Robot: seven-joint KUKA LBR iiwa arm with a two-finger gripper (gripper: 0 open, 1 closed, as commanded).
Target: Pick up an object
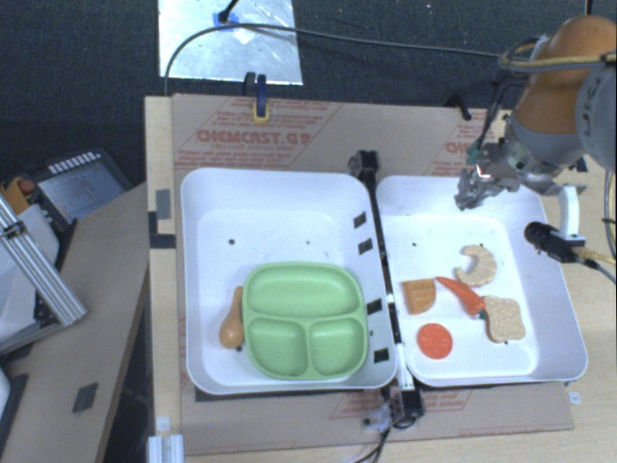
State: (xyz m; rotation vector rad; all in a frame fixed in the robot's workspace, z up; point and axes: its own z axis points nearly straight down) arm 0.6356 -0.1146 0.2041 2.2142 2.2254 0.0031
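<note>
The right bin [540,355] holds several toy foods: a pale croissant-like piece [478,263], an orange chilli [462,294], an orange block [418,295], a red disc [435,340] and a slice of bread [504,318]. My gripper [469,197] hangs over the far edge of that bin, above and behind the croissant piece, with nothing visibly in it. Its fingertips are small and dark against the bin.
In the left bin [207,258] sit a green three-part plate [304,319] and a tan pear-shaped toy [232,321] beside it. A black divider strip [377,258] runs between the bins. A black fitting [545,239] juts over the right bin's right rim.
</note>
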